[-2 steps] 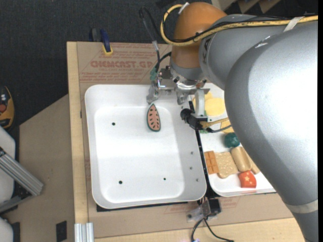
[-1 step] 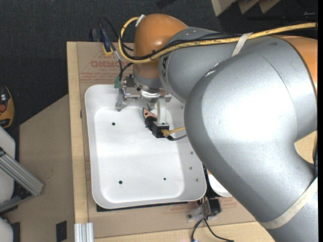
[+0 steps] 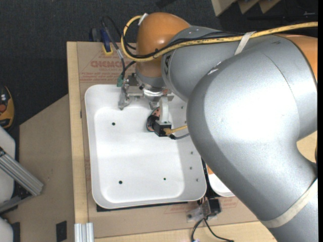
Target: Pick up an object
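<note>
My tool (image 3: 144,101) sits low at the left bin's (image 3: 136,185) far edge, grip state unclear; next I'd lift and check.

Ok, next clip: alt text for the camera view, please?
A large grey robot arm with an orange band reaches from the right over the left white bin, its pincer hanging low over the bin's far end. The bins sit on a cardboard-covered bench.

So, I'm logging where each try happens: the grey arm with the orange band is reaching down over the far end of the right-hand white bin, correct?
Not quite: in the camera view the grey arm with the orange band reaches down over the far end of the left-hand shallow white bin, not the right-hand one.
</note>
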